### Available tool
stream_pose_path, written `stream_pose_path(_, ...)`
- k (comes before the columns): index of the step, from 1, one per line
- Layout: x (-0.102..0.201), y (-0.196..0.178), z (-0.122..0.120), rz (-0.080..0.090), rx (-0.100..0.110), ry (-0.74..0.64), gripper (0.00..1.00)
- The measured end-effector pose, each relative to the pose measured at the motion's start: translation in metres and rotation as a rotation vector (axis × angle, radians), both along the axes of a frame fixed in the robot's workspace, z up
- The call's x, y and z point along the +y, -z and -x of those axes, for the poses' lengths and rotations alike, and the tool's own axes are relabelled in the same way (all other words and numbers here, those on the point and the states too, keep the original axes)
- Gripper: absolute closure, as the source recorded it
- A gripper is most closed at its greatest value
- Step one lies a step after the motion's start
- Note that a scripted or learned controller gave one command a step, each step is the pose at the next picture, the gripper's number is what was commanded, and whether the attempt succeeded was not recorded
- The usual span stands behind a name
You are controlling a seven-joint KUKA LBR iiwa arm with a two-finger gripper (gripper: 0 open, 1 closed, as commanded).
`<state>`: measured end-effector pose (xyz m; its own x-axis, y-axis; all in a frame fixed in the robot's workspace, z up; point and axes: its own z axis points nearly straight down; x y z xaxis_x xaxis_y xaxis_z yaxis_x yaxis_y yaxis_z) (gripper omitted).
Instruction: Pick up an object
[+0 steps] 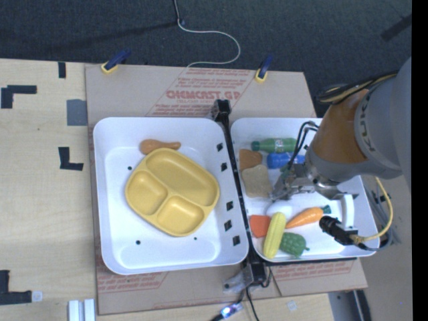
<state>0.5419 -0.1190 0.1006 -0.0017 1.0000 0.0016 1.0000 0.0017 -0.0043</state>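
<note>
**Tool low in the right bin, toy food crowded around it**

The arm [348, 139] reaches in from three o'clock and bends down into the right bin [348, 249]. Its tool [289, 187] sits low near the middle of that bin, just beside a tan, bread-like piece [255, 179] that lies at its nine o'clock. Whether the tool is released or clenched cannot be told from this angle, and nothing can be seen caught in it.

Candidates for the pick all lie close. At the tool's five o'clock is a carrot [305, 217], its long axis running roughly from eight to two o'clock, leafy end toward the arm. At six to seven o'clock a corn cob [274, 234] lies nearly along the twelve-to-six line, with a green vegetable [292, 245] touching its lower right and a red-orange piece [259, 225] at its left. At twelve o'clock from the tool are a green bottle [273, 144] lying on its side and a blue object [279, 159] just below it.

The left bin [107, 179] holds a yellow divided plate [172, 190] and a toy drumstick [159, 146] at the plate's eleven o'clock, well apart from the tool.

The bread-like piece looks the nearest target; a short shift toward nine o'clock would likely bring the tool over it.
</note>
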Motion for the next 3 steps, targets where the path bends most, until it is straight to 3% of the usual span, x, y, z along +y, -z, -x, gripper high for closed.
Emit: stream_pose_path(3,-0.006,-0.126,-0.01,0.002,-0.007,0.0,1.0)
